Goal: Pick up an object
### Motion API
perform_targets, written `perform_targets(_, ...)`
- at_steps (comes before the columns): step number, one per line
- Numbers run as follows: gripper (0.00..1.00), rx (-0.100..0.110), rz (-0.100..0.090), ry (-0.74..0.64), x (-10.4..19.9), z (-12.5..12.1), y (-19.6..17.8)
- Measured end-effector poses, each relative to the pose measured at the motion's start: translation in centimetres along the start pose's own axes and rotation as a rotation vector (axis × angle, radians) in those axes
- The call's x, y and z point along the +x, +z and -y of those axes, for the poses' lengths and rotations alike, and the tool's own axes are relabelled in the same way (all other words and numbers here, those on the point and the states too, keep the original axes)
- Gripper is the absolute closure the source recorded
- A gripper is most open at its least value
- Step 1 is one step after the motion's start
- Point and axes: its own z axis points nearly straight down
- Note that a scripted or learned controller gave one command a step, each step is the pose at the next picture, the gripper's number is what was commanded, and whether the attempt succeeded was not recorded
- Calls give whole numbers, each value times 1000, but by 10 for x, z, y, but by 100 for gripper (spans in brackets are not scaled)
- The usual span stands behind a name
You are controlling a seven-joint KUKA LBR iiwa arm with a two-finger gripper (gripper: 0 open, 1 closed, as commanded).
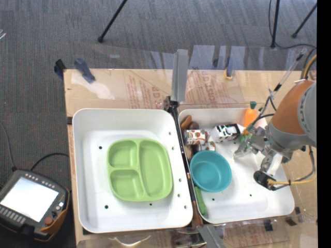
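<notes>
Right bin front: teal bowl | Left bin: green divided plate | Gripper — over right bin, beside black-and-white carton; finger state cannot be told, nothing seen held | Far wall: orange carrot toy, red-patterned can — brown items behind it indistinct.

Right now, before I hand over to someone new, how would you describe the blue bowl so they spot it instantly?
Start at the right-hand shallow white bin of the two on the bench. Along its left wall, roughly halfway down, sits the round teal-blue plastic bowl, open side up. It is the largest item in that bin and the only round blue one, just below the small printed cartons.
</notes>
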Motion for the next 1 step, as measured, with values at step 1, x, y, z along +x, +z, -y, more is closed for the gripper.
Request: perform_targets(1,0,-5,1,129,47,115,1)
